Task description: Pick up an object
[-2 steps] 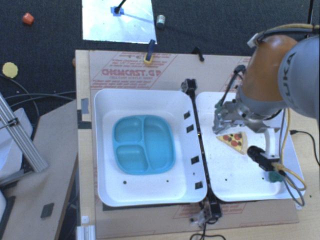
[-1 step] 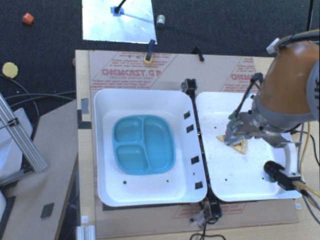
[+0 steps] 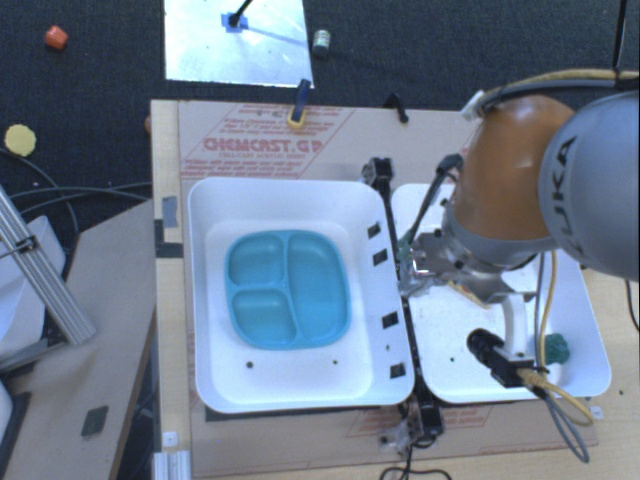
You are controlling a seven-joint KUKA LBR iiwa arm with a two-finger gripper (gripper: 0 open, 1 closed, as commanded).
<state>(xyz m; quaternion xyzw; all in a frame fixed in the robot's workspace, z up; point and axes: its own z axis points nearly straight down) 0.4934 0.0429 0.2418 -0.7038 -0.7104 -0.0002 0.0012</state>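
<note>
arm (image 3: 545, 168) over right bin (image 3: 590, 368) | jaws: cannot tell | green object (image 3: 555, 348) in right bin | blue tray (image 3: 288, 288) in left bin (image 3: 290, 203)

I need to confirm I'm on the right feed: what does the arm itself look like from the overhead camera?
The arm is a thick, rounded grey body with dark lettering on its side and a glossy orange band above the wrist. Below that sits a metallic wrist section. A yellow cable loops beside it, a thin dark cable runs along the wrist, and a black cylindrical part sticks out underneath.
</note>
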